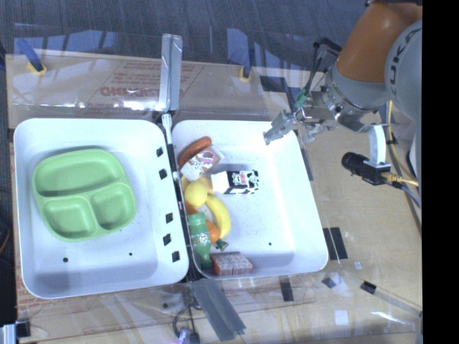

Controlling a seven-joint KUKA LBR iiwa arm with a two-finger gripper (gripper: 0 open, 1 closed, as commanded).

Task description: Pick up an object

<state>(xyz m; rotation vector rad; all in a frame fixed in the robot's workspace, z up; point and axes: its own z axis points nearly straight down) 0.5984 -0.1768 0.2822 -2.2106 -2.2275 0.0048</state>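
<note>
My gripper (pixel 276 131) hangs over the far right corner of the right bin (pixel 287 221), with nothing seen in it. Along the bin's left wall lie a red sausage (pixel 194 150), a white and red packet (pixel 201 163), a yellow lemon (pixel 195 192), a banana (pixel 219 215), a green bottle (pixel 199 239) and a reddish-brown box (pixel 231 264). A black and white carton (pixel 242 181) lies a little toward the bin's middle, down and left of the gripper and apart from it.
The left bin (pixel 43 264) holds a green divided plate (pixel 84 192). A metal divider bar (pixel 171 70) rises between the bins at the back. The arm's wrist and a black cable fitting (pixel 362 167) lie to the right of the right bin.
</note>
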